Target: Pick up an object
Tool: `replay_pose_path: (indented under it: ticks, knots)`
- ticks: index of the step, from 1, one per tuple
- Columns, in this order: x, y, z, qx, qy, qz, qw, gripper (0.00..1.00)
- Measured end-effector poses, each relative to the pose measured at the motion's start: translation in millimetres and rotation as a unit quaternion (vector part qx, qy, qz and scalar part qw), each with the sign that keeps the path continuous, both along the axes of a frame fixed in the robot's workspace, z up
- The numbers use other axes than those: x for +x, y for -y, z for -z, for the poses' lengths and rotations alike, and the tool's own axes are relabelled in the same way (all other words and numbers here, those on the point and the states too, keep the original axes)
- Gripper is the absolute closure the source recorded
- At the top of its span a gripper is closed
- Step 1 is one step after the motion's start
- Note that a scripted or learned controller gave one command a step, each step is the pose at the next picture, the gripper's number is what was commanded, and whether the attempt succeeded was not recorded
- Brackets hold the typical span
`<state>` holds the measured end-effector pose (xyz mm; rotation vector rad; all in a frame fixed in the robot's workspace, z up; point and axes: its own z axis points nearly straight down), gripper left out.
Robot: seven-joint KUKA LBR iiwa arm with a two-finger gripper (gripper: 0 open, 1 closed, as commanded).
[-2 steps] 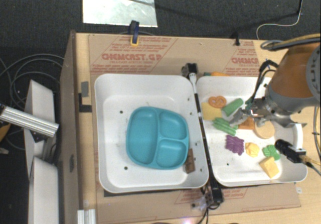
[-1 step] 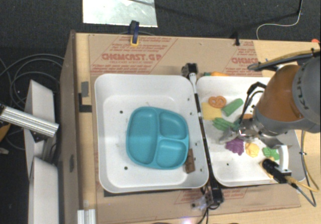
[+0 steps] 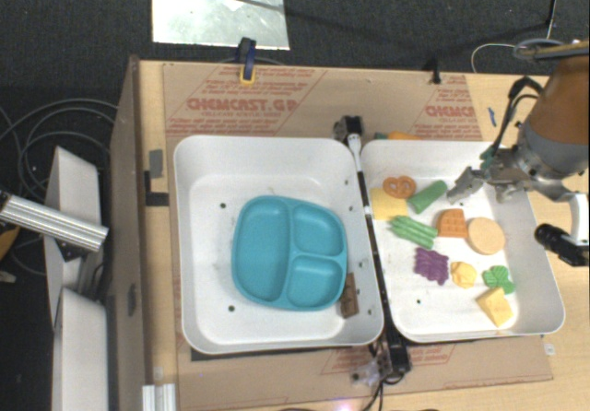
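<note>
End effector (image 3: 468, 181) being held above right bin (image 3: 544, 243), fingers spread, nothing gripped. Toy food, including green cylinder (image 3: 428, 195) and pretzel (image 3: 399, 186), lying in that bin. Teal divided plate (image 3: 289, 252) sitting in left bin (image 3: 207, 170).

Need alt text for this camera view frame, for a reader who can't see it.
The arm's end effector hovers over the right bin, above toy foods including a pretzel, green pieces and a round tan disc. The left bin holds a teal divided plate.
</note>
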<state>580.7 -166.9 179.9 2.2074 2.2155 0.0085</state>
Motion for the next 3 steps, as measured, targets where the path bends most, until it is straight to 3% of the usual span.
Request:
replay_pose_path:
  ticks: [1, 2, 3]
  knots:
    - [-61.4, -65.0, 99.1, 0.0048, -0.010, -0.001, 0.9999, 0.00]
    - [26.8, -27.8, 65.8, 0.0009, -0.001, -0.001, 1.0000, 0.00]
    - [-34.7, -50.8, 90.3, 0.0017, -0.003, 0.003, 1.0000, 0.00]
